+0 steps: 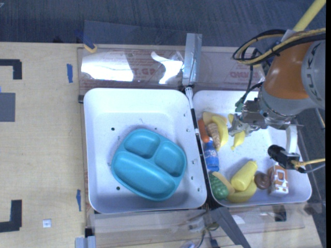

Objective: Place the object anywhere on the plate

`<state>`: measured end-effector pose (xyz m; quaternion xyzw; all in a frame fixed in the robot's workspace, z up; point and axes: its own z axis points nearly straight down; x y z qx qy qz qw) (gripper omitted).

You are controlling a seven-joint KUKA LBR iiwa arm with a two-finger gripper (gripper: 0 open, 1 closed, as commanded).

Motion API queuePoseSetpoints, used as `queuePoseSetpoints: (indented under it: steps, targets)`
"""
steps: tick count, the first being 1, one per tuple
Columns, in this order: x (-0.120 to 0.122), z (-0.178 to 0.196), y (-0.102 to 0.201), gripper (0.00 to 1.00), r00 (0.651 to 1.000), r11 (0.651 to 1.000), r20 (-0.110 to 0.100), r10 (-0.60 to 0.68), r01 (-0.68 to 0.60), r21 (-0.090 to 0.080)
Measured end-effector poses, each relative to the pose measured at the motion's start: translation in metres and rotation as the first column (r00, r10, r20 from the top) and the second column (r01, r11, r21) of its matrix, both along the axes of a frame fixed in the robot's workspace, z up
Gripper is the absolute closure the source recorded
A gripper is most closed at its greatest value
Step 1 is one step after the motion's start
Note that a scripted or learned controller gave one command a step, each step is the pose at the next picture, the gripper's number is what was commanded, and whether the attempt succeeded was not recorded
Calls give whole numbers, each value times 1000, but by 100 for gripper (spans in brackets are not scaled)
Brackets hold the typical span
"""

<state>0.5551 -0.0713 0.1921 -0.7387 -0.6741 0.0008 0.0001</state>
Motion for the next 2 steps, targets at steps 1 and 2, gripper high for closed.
queuePoseSetpoints:
  steps: [1, 2]
  targets:
    - [23, 16, 82, 100, 1000, 1000, 3, 19, -19, 4]
    - [3, -9, 143, 100, 992, 992, -4, 128, -128, 3]
